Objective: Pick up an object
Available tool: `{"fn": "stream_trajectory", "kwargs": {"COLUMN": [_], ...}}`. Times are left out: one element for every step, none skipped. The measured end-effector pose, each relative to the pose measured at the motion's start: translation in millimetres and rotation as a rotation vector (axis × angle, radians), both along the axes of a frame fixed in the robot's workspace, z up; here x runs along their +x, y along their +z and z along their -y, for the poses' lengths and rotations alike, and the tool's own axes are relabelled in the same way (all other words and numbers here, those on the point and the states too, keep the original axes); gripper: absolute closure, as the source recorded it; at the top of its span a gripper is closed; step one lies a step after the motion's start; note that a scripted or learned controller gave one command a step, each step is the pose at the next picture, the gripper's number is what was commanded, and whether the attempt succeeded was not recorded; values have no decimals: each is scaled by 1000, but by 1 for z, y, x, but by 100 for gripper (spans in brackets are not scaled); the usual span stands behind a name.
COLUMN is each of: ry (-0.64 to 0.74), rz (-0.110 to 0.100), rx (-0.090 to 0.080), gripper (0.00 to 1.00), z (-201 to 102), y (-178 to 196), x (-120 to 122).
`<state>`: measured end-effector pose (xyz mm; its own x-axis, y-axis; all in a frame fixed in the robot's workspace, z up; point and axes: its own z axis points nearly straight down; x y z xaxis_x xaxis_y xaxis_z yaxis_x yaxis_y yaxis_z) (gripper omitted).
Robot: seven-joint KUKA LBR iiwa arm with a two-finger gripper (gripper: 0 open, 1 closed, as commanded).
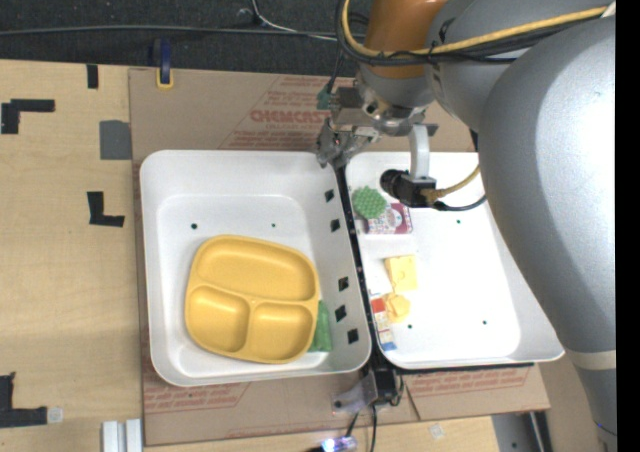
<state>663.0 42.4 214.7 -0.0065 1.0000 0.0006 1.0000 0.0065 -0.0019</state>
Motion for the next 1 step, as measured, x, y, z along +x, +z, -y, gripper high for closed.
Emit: {"fn": "stream_trajectory", "kwargs": {"ry": [0], "rz": [1], "rx": [1], "gripper": [100], "z": [-49], "y": [10], "x": [2]}}
